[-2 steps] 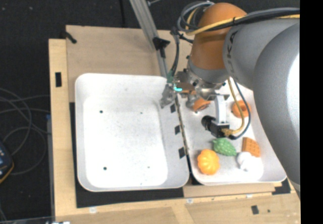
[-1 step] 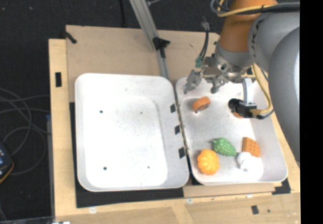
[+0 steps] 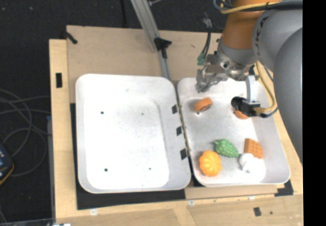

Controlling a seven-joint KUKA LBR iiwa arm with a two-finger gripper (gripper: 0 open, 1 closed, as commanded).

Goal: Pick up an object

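Observation:
The right bin (image 3: 270, 133) holds several small objects. An orange, bun-like piece (image 3: 203, 105) lies near its upper left. An orange pumpkin-shaped toy (image 3: 210, 163) sits at the front, with a green bumpy toy (image 3: 226, 147) just behind it. A waffle-like orange block (image 3: 252, 147) rests against a white object (image 3: 248, 163). Another orange object (image 3: 241, 113) lies partly under a black part at the right. My gripper (image 3: 205, 83) hangs over the bin's upper left corner, just above the bun-like piece and apart from it.
The left bin (image 3: 127, 133) lies beside the right one, joined by black clips (image 3: 179, 131). A slanted metal bar (image 3: 145, 13) rises from behind the bins. Cables hang along the arm at the right.

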